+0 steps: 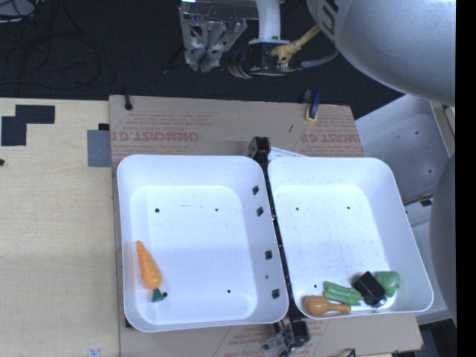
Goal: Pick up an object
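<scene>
End effector [210, 47] is hanging above the worktop beyond both bins, carrying nothing; finger spacing cannot be told. Carrot [148, 265] is lying in the left bin's [186, 173] near-left corner, long axis front-to-back, green top nearest the camera.

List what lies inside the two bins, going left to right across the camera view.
Orange carrot, then in the right bin: orange pear-shaped piece, green pod, black block, green piece.

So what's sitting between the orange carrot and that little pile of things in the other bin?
In the camera view, bare white bin floor, then the black clips where the two bins meet, lie between the carrot and the pile.
</scene>
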`<action>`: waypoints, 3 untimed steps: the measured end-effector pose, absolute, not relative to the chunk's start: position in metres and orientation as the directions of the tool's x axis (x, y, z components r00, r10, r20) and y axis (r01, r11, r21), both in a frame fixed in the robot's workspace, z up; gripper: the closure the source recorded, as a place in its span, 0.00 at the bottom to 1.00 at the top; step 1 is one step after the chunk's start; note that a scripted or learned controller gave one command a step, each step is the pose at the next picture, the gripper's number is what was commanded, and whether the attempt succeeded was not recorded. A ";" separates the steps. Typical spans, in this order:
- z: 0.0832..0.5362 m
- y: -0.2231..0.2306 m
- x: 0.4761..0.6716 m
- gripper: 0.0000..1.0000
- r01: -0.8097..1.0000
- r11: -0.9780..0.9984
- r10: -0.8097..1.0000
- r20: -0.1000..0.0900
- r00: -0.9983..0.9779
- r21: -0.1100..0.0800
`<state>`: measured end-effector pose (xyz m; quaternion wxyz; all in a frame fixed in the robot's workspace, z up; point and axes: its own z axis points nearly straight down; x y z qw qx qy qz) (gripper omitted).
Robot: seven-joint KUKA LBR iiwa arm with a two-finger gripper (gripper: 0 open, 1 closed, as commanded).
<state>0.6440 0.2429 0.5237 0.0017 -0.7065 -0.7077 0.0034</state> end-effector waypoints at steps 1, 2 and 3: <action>0.488 0.242 0.644 1.00 1.000 -0.003 1.000 -0.004 0.003 -0.009; 0.540 0.218 0.644 1.00 1.000 -0.001 1.000 -0.001 0.001 -0.001; 0.537 0.244 0.644 1.00 1.000 0.003 1.000 -0.001 -0.003 -0.004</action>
